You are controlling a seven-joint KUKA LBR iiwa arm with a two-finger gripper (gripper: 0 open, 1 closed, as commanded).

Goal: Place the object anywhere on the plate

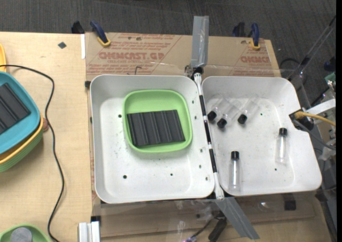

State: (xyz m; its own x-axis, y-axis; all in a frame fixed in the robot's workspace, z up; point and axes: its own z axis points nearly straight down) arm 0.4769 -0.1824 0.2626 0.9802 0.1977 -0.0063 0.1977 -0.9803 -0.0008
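Vials, five clear ones with black caps, are lying in the right bin (299, 179), none of them on the plate. Nearest the bottom of the frame, one vial (234, 170) is lying lengthwise close to the bin's left wall, its cap pointing toward the top of the frame. A little farther up and to the right, a second vial (281, 147) is lying the same way, well apart from the first. Higher still, three vials (233, 112) are clustering together in the bin's upper left part, their caps pointing down-left and their clear bodies slanting up-right; they are lying just beside one another, and I cannot tell whether they are touching.

In the left bin (107, 145) the green plate (156, 97) is sitting toward the upper middle, carrying a dark ridged pad (157, 127) that is covering most of its floor. The two bins are meeting along a narrow seam in the middle of the frame.

At the left edge, a teal bowl (24, 129) is resting on the wooden bench (43, 64), with a black cable (54, 145) running past it. Beyond the bins, toward the top, a cardboard sheet (139, 51) is lying under two blue clamps (100, 32), and a grey strip (200, 38) is running down to the seam.
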